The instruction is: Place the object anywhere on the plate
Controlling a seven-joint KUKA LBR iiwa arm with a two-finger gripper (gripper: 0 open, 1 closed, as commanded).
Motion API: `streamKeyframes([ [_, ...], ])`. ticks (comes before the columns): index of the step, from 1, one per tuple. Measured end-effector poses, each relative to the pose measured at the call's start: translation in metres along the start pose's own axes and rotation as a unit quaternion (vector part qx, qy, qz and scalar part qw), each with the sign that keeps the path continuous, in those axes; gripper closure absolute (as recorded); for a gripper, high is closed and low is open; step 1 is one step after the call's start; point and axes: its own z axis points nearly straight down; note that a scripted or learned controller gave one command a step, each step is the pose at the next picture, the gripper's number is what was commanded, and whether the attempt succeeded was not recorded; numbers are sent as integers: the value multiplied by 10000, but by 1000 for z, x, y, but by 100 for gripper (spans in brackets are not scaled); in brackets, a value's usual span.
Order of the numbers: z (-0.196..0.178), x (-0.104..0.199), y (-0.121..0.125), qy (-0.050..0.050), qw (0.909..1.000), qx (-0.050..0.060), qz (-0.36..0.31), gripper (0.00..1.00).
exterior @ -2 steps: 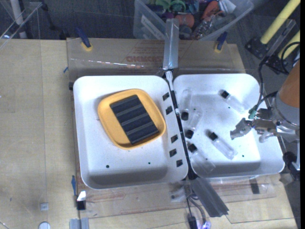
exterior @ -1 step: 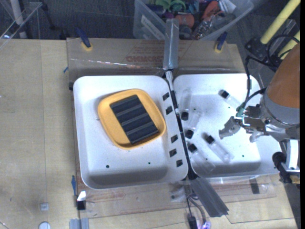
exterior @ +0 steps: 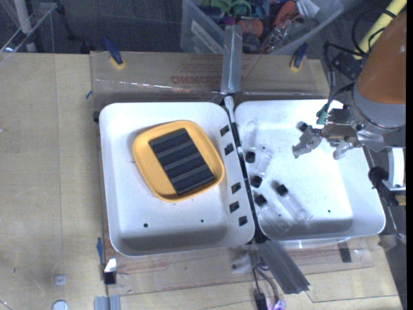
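A yellow square plate [exterior: 143,148] lies in the left bin [exterior: 122,228]. A black ribbed rectangular object [exterior: 181,160] rests flat on it, turned at a slant and covering most of its middle. My gripper [exterior: 321,150] hangs over the upper right part of the right bin [exterior: 361,219], far from the plate. It is open, its fingers [exterior: 302,149] are spread apart, and nothing is between them.
Several small clear pieces with black caps [exterior: 281,189] lie in the right bin's left and middle areas. A divider with black clips [exterior: 233,187] runs between the bins. A clear tub of colourful items [exterior: 258,8] stands behind the bins.
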Motion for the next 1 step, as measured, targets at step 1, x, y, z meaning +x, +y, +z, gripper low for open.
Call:
streamKeyframes([
  [1, 17, 13, 58, -4, 9993, -7, -373, 0],
])
